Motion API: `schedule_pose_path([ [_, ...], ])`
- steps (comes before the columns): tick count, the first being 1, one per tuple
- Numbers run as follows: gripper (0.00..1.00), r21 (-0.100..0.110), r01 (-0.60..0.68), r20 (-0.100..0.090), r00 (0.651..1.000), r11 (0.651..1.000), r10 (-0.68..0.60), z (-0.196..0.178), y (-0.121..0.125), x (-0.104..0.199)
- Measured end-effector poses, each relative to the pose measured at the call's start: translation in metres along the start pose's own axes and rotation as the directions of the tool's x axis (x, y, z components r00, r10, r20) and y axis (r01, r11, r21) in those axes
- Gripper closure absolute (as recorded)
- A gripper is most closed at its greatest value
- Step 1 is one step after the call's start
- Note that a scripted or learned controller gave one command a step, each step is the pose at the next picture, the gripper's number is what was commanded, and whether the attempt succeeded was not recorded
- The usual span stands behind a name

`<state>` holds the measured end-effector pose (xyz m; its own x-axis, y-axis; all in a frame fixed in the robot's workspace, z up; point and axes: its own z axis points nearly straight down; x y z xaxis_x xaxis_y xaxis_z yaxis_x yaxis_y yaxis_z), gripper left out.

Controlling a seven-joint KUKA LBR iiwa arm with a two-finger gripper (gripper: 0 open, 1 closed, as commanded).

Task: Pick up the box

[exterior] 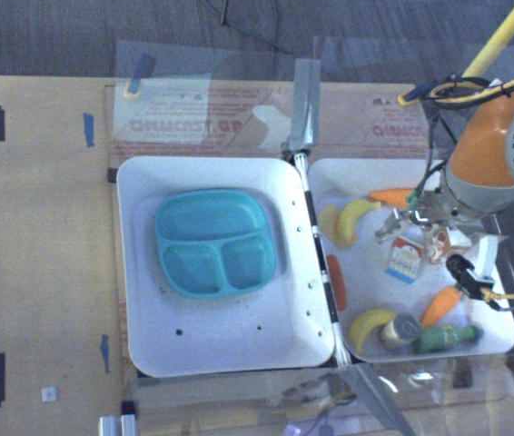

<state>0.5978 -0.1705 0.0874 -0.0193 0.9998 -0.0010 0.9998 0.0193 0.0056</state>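
I hang over the right bin (502, 330), my jaws (420, 218) hovering above its middle, and whether they are spread or pressed together I cannot tell from this slanted look down; metal and cable blur together there.

The box (403, 261), small, white with blue and a red patch, lies just at my 6 o'clock, slightly tilted, on the bin floor. I judge that I hold nothing yet.

What could spoil this: the box lies flat and low, so if I come down off-centre I may only push it, sliding it toward the carrot (439, 306) at its 5 o'clock. The other carrot (390, 195) at my 11 o'clock and the banana (351, 220) at my 9 o'clock are near enough that a wide approach could nudge them. A shallow pinch on the thin box could let it slip as I lift. The green bottle (445, 337) and a second banana (369, 324) crowd the bin's 6 o'clock edge, well clear of me.

As to writing: the box's print is too small to read. On the bench beyond the bins, a taped sheet (184, 121) carries faded reddish lettering I cannot make out. The left bin (139, 334) holds a blue divided plate (214, 242), unmarked.
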Motion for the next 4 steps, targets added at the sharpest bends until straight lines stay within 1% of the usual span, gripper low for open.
schedule_pose_path([
  [1, 1.00, -0.006, -0.005, 0.003, 1.000, 1.000, 0.005, -0.012, 0.001, -0.004],
  [2, 1.00, 0.004, -0.127, 0.000, 0.992, 0.992, 0.127, -0.085, -0.018, 0.005],
  [3, 0.00, 0.004, -0.127, 0.000, 0.992, 0.992, 0.127, -0.085, -0.018, 0.004],
  [4, 0.00, 0.003, -0.116, -0.001, 0.993, 0.993, 0.116, -0.008, -0.027, 0.009],
])
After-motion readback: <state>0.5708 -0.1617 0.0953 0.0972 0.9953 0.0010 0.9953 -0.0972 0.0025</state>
